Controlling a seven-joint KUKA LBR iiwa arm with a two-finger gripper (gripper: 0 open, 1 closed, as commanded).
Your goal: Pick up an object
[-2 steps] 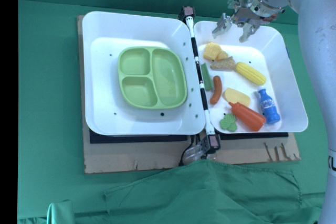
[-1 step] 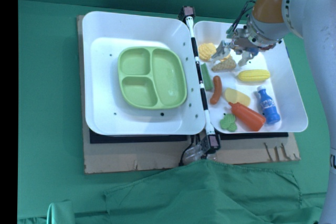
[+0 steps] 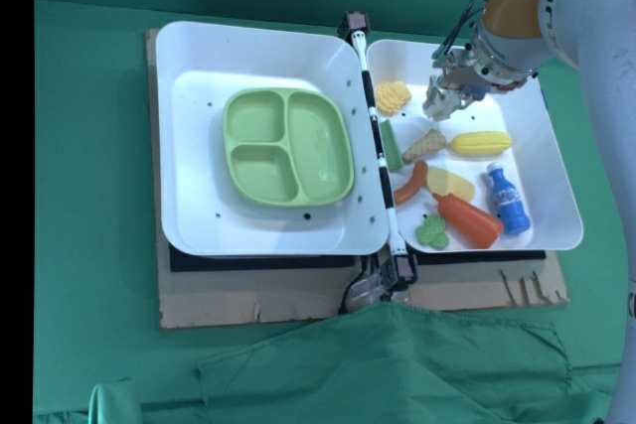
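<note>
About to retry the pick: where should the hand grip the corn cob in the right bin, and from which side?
Grip the corn cob across its middle, coming straight down from above. It lies flat and roughly left-right with bare bin floor on both long sides, so fingers can close across its narrow width. The ice cream cone sits near its left tip, so avoid that end.

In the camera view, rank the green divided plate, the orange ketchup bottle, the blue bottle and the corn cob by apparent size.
1. green divided plate, by far the largest
2. orange ketchup bottle
3. corn cob and blue bottle: they look alike in size, so I will not rank them.
</note>
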